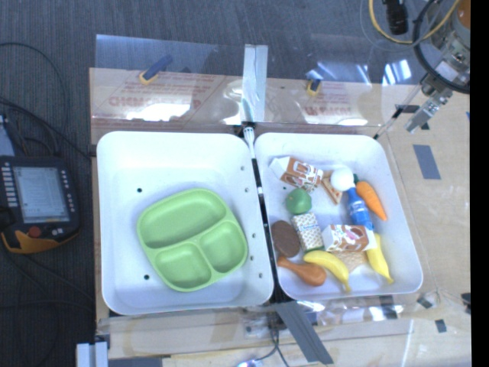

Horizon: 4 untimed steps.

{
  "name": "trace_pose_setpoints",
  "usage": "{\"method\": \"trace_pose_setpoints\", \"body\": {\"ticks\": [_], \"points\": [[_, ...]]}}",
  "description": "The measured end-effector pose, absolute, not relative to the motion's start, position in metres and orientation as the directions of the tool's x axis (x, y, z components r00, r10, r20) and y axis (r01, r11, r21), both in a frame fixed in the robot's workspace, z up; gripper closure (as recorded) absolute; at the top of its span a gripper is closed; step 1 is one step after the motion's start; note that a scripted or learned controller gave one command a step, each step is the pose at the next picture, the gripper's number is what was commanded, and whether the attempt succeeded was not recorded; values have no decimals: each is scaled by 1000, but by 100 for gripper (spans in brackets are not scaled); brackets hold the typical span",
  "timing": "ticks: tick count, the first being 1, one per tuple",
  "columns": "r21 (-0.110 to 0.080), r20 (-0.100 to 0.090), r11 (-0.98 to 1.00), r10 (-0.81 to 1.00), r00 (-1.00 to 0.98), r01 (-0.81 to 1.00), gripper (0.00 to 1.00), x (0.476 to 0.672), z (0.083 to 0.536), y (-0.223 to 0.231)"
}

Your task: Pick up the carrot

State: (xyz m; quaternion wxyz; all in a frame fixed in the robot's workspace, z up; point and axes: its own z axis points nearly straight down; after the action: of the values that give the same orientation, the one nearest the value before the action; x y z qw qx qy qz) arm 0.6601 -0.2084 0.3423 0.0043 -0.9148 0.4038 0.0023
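Two white bins sit below, the carrot (370, 199) lying slantwise by the right bin's (405, 228) far wall, gripper (425, 113) up beyond it, its jaw state impossible to tell.

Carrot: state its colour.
Orange with a green top; the carrot shows best in the camera view.

Left bin (114, 205): green three-compartment tray (192, 238), tilted, near centre. Right bin (397, 228): blue bottle (357, 209), green round item (299, 201), white ball (341, 179), two bananas (330, 264) (377, 257), brown drumstick (302, 271), small cartons (301, 174). Handheld control pendant (38, 201) on floor, left of bench.
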Motion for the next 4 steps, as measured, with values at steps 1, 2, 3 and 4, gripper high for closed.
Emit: {"method": "trace_pose_setpoints", "body": {"ticks": [1,2,3,4], "points": [[-3,-2,-922,-388,922,-388,100,619,359,-212],[-7,-15,-977,-212,977,-212,100,653,203,-219],[-1,5,-970,-242,970,-242,100,560,90,-221],[-3,5,-945,-326,945,-326,100,535,219,-223]]}}
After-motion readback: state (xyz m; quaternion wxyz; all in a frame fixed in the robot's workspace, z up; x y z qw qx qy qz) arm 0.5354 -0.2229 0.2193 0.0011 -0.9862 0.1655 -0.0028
